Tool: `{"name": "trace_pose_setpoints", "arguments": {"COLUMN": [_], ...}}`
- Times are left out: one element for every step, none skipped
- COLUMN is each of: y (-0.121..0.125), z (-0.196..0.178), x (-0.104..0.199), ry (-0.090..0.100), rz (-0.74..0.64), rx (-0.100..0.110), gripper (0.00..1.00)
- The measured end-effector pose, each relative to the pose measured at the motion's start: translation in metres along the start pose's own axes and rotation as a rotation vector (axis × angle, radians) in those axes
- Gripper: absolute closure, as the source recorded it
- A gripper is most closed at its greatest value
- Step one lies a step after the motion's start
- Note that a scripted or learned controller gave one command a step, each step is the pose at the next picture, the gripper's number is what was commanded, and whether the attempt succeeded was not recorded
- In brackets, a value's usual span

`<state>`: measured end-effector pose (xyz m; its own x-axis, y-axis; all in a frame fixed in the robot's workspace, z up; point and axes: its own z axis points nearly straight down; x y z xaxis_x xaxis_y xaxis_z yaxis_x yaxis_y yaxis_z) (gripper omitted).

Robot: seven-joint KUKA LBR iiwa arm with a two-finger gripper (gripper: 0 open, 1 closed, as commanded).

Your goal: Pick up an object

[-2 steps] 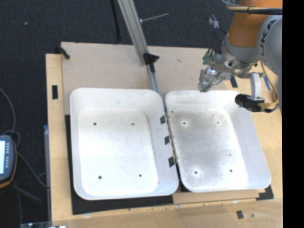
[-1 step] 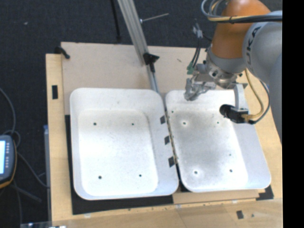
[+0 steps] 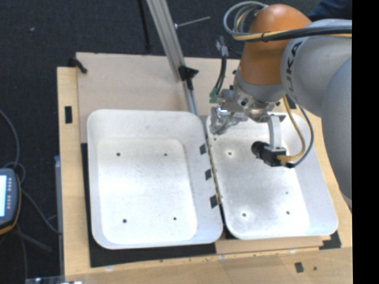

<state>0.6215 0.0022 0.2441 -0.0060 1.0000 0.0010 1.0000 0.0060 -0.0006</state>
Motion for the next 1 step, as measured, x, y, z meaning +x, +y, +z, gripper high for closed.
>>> {"name": "trace_pose_setpoints", "arguments": {"y": [-0.0205], "z": [0.0105], "x": [0.0465], "ry": [-0.001], "rz": [0.001], "rx": [0.001], "gripper": [1.00]}}
